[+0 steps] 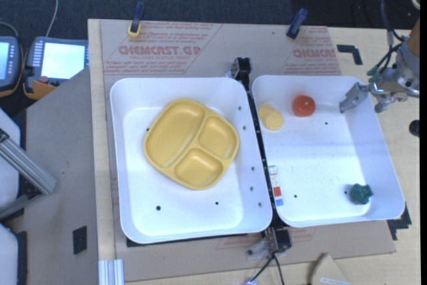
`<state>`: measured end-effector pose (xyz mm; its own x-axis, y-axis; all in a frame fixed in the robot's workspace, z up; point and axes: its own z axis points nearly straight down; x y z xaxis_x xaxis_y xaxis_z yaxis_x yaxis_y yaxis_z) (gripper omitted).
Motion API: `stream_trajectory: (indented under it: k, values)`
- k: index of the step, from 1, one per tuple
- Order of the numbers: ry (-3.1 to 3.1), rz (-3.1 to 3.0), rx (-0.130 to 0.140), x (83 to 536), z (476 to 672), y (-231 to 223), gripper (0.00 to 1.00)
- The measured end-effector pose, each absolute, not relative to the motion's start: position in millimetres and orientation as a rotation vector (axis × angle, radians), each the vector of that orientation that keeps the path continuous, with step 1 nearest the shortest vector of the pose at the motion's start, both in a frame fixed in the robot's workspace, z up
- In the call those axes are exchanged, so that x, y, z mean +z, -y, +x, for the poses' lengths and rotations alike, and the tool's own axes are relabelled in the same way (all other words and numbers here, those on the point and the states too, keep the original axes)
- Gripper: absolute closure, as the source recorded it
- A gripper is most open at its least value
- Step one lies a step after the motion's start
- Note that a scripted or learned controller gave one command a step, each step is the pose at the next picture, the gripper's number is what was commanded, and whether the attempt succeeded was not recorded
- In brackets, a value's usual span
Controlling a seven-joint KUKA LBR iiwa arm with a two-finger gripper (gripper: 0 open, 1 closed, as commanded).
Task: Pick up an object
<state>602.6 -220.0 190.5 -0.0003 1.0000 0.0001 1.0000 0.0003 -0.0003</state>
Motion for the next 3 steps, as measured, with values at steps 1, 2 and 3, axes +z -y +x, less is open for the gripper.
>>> stream_trajectory:
  k: [1,2,3]
  values:
    - [2.219,-2.218,0.003,147.7,599.4,216.5,0.00]
    - [2.219,-2.219,0.004,104.9,596.0,216.7,0.00]
    - [2.220,-2.216,-0.003,84.3,596.9,214.0,0.00]
